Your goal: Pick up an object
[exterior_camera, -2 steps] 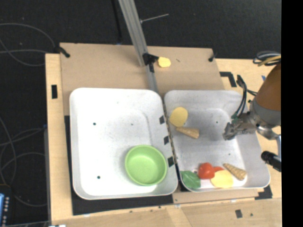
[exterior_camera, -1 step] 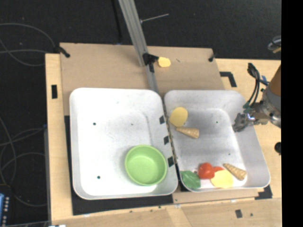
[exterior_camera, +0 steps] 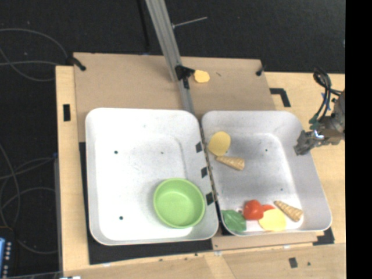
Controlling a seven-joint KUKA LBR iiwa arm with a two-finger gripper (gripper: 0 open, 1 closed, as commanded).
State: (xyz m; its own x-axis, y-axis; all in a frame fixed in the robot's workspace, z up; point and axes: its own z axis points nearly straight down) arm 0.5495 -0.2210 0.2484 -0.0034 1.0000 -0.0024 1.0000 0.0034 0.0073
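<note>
Holding green bowl (exterior_camera: 179,203) — left bin (exterior_camera: 116,132)

Gripper (exterior_camera: 304,144) (arm cut off) too blurred.

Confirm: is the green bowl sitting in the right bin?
No, the green bowl sits in the left bin, near its lower right corner; the right bin holds the small toy food pieces.

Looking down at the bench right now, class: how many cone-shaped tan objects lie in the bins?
2. One cone lies in the right bin near its left wall, just below a yellow piece. The other cone lies near that bin's front right corner.
</note>
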